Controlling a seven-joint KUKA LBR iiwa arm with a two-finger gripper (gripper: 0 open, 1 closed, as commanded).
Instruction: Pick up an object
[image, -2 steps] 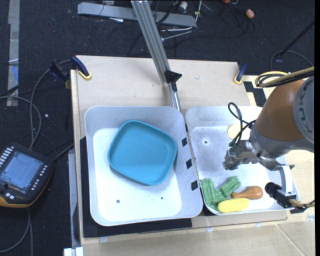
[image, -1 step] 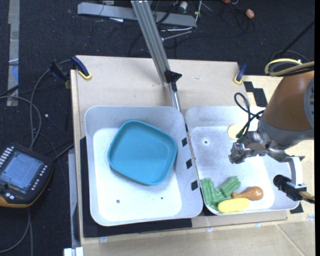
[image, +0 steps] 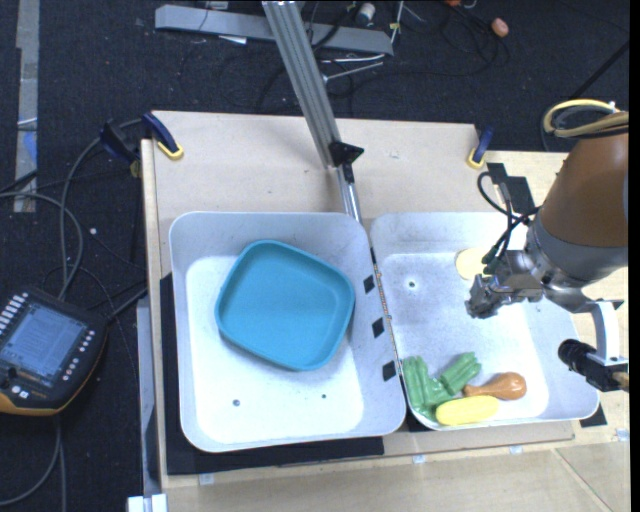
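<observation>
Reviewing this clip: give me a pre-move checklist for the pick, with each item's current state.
1. Targets present in right bin: ok; green toy, yellow toy and orange-brown toy lie at its near edge.
2. End effector over right bin: ok.
3. End effector above a target: not ok; toys lie nearer the camera.
4. Finger opening: cannot tell.
5. Anything held: cannot tell.
6. Blue plate out of the way: ok; it sits in left bin.
</observation>
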